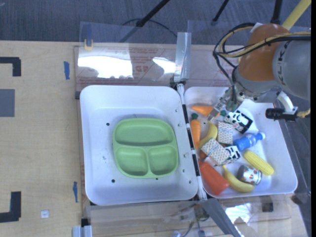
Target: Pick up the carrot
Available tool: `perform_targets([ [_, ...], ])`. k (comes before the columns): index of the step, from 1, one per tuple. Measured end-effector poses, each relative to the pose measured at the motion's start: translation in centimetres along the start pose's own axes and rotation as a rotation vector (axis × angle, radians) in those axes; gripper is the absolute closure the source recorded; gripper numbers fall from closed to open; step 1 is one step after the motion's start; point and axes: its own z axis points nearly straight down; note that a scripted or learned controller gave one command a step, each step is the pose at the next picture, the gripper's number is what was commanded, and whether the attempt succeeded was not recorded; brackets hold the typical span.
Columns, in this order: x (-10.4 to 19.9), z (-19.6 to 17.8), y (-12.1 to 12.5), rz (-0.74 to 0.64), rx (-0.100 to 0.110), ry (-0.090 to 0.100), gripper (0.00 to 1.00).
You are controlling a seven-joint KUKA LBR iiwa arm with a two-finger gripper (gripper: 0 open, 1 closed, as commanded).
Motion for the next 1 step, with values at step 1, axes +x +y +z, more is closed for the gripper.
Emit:
perform_targets([
  [1,4.17,-8.02,4.18,0.135,0.010,0.010,1.00],
])
